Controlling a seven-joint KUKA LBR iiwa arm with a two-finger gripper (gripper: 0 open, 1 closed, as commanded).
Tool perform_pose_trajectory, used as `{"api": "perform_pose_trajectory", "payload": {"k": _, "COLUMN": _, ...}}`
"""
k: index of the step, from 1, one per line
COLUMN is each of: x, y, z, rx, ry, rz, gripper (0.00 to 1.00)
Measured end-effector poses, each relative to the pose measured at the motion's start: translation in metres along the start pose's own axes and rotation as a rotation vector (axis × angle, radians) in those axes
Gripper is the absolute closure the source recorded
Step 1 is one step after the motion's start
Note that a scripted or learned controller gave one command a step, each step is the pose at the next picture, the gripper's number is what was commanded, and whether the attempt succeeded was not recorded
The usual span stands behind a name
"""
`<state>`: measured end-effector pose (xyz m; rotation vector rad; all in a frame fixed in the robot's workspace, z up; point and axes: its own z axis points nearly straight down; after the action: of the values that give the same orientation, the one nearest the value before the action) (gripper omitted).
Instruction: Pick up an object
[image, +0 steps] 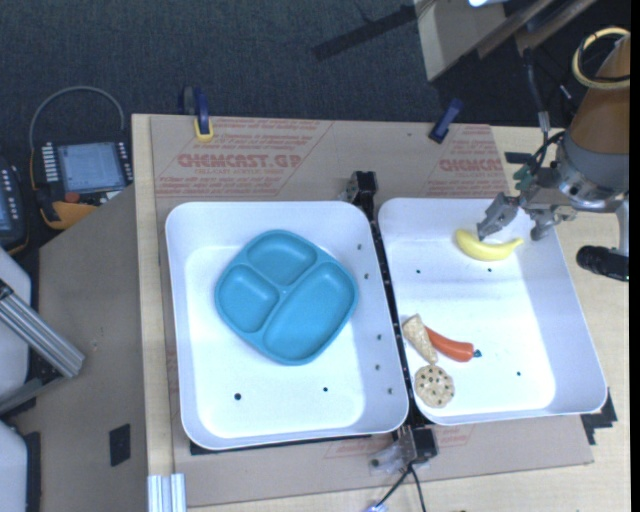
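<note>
The brown board (330, 150) under the bins carries red print, repeated on its far strip; the left patch reads roughly "CHEMCAST GP", and the smaller lines around it are too blurred to read. A yellow-handled clamp (203, 118) and a blue clamp (443, 120) pinch the board's far edge.

The left bin (190, 300) holds a blue divided plate (287, 296) near its middle, with bare white floor all round it, widest along the near side. The right bin (560, 350) has its middle and right side free. A banana (488, 246) lies near the far wall, left of centre. In the near left corner sit a piece of bread (420, 338), a carrot (451, 347) touching it, and a round cracker (434, 385) just nearer, close to the bin's left wall.

The arm comes in from the right at the far end of the right bin, its orange band (606, 120) above the wrist. The gripper (517, 218) hangs just over the banana with its fingers spread, one tip at the banana's left end, the other to its right; nothing is pinched between them.
</note>
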<state>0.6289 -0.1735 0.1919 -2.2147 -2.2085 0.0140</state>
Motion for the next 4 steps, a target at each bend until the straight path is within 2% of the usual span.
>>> {"api": "perform_pose_trajectory", "payload": {"k": 1, "x": 0.001, "y": 0.003, "z": -0.009, "rx": -0.015, "ry": -0.003, "rz": -0.003, "gripper": 0.00}}
{"api": "perform_pose_trajectory", "payload": {"k": 3, "x": 0.002, "y": -0.009, "z": 0.087, "rx": -0.009, "ry": -0.002, "rz": -0.002, "gripper": 0.00}}
{"api": "perform_pose_trajectory", "payload": {"k": 4, "x": 0.002, "y": -0.009, "z": 0.109, "rx": -0.011, "ry": -0.002, "rz": -0.003, "gripper": 0.00}}
